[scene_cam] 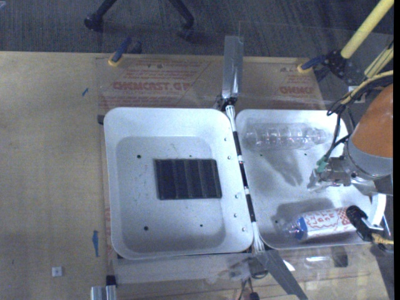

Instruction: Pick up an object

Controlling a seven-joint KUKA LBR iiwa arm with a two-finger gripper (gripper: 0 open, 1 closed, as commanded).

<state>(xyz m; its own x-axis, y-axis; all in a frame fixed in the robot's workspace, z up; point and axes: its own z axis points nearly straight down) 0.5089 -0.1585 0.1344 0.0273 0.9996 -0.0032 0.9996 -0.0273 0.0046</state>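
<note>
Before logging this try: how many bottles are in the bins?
2, both in the right bin: a clear bottle near its far edge, a labelled bottle near its front. None look hidden.

Even, fairly bright light from above washes the two white bins (119, 130) almost to glare, while the floor (56, 11) at the top stays dim. The picture is soft and grainy throughout. A clear bottle (284, 136) throws a faint grey shadow below itself.
</note>
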